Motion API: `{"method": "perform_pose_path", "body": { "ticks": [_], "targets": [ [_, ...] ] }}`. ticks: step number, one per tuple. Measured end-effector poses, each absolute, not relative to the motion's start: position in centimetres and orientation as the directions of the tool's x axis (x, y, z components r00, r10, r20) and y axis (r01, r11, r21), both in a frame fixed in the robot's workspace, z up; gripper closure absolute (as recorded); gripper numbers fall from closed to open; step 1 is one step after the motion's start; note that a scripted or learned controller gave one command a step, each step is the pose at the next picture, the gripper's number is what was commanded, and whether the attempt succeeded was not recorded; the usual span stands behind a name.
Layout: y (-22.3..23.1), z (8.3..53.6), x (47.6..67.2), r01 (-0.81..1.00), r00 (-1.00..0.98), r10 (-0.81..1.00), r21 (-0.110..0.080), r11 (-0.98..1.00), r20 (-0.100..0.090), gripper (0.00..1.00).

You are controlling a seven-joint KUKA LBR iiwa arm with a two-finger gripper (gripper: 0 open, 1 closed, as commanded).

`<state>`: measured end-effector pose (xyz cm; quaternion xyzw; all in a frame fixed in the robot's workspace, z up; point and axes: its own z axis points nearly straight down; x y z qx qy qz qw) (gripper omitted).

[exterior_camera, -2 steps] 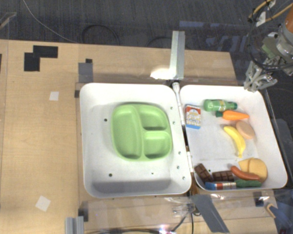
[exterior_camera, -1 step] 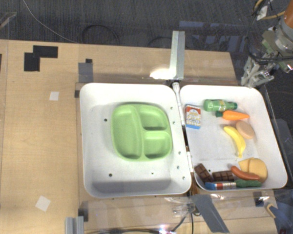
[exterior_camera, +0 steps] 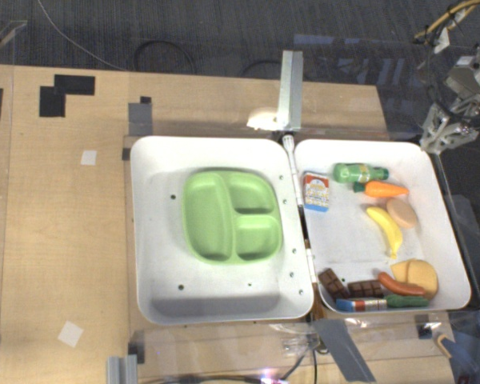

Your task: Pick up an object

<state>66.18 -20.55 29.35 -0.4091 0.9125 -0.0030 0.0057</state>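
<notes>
Nearest the lens, along the front wall of the right-hand shallow white bin (exterior_camera: 452, 238), a row of small things lies packed together: a dark brown chocolate-bar block (exterior_camera: 334, 282), a second brown piece (exterior_camera: 366, 287), a marker-like stick with blue and red ends (exterior_camera: 360, 303), a green stick-shaped piece (exterior_camera: 406, 301), a red sausage-shaped toy (exterior_camera: 400, 286) and a round tan bun-like toy (exterior_camera: 418, 274) that touches the sausage.

Farther back in the same bin a yellow plastic banana (exterior_camera: 386, 227) lies at a slant, with a pale pinkish oval piece (exterior_camera: 402, 213) just beside its upper end. Behind those sit an orange toy carrot (exterior_camera: 386, 189) and a green plastic bottle (exterior_camera: 358, 173) lying on its side, the carrot touching the bottle's front. A small red, white and blue carton (exterior_camera: 316, 191) stands near the dividing wall, apart from the rest. Any of these could serve as the thing to pick; none is lifted.

The left-hand white bin (exterior_camera: 156, 214) holds a light green plastic tray with three compartments (exterior_camera: 231, 216), lying flat in the middle.

My gripper (exterior_camera: 450, 130) hangs at the far right corner of the right bin, outside its rim and above the dark floor, well apart from every object. I cannot tell how its fingers stand; nothing is visible between them. Both bins rest on the pale wooden bench (exterior_camera: 56, 238).
</notes>
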Motion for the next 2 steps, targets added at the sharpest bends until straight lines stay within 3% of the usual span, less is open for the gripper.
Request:
{"method": "perform_pose_path", "body": {
  "ticks": [2],
  "targets": [
    [-20.2,32.4,66.7,-0.746,-0.665,-0.746,-0.030,0.665,-0.026,1.00]
  ]
}}
